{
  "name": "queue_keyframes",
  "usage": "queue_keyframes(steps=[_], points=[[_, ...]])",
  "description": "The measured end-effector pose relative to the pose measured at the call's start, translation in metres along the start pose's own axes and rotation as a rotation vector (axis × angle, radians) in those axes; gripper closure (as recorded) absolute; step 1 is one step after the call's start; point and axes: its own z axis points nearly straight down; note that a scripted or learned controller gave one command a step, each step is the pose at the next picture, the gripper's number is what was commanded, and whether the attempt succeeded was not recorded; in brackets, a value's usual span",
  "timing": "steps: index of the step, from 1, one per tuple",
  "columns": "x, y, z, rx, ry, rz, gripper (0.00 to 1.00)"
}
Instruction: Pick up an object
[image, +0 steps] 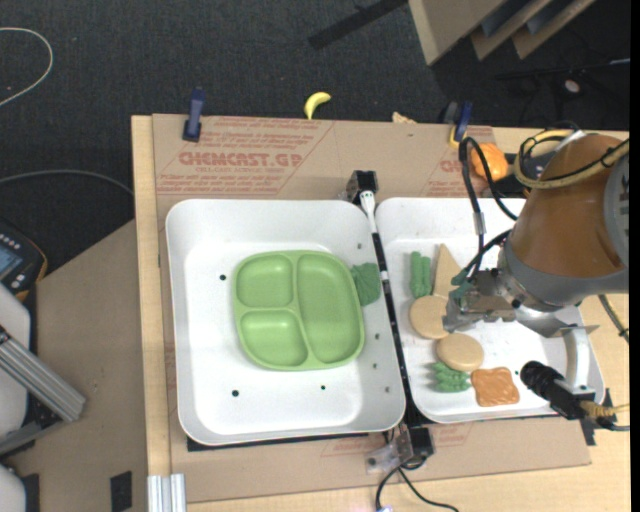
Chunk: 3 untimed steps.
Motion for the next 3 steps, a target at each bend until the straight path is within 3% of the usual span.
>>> queue_keyframes(steps=[1, 2, 3], points=[[0.09, 0.0, -0.086, -0.009, 0.004, -0.012, 1.0], [0.079, 0.025, -0.268, -0.022, 0.001, -0.003, 1.0], [0.123, -0.002, -0.21, 0.007, 0.0, -0.004, 1.0]])
